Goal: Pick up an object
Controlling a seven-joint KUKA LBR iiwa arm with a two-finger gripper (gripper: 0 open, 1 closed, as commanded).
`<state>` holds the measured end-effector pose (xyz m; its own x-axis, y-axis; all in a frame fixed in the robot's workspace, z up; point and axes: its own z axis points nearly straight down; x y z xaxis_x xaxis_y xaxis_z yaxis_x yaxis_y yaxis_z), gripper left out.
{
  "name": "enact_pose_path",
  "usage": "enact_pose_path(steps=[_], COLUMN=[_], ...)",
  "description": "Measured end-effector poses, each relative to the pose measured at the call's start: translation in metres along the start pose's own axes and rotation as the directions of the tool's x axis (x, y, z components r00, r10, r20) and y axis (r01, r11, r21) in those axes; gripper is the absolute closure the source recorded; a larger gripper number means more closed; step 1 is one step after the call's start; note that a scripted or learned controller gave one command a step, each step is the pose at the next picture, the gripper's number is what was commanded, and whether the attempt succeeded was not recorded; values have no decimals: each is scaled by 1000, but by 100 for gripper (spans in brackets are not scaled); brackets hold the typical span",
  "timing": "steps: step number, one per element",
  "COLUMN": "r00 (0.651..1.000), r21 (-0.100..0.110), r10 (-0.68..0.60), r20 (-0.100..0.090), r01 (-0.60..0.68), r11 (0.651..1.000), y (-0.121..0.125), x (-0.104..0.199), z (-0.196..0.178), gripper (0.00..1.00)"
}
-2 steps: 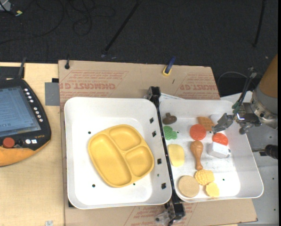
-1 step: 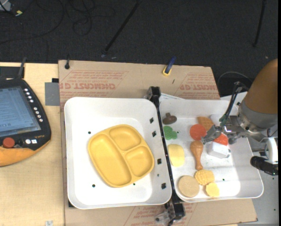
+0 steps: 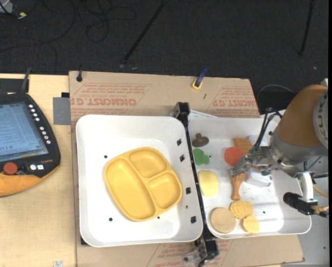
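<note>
Grey two-finger gripper (image 3: 248, 166) low in right shallow white bin (image 3: 277, 222), over loose toy food; finger state — cannot tell. Likely target, orange drumstick-shaped toy (image 3: 238, 183), lies just beside it, ungrasped

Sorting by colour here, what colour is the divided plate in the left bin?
Yellow, seen in the camera view: plate.

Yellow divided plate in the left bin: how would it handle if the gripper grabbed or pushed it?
The yellow divided plate looks like rigid moulded plastic, so probably stiff and light. It lies flat and wide, so it is unlikely to tip or roll. Its glossy surface suggests it would slide across the left bin if pushed; only the rim offers a pinch.
</note>
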<state>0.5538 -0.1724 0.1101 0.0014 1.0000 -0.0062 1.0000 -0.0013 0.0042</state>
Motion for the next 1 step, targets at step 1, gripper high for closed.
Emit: enact_pose_path(steps=[1], r00=[1000], r21=[-17], r10=[3], r20=[2], r01=[-3], r11=[1000], y=[5], x=[-3], z=[2], gripper=[0])
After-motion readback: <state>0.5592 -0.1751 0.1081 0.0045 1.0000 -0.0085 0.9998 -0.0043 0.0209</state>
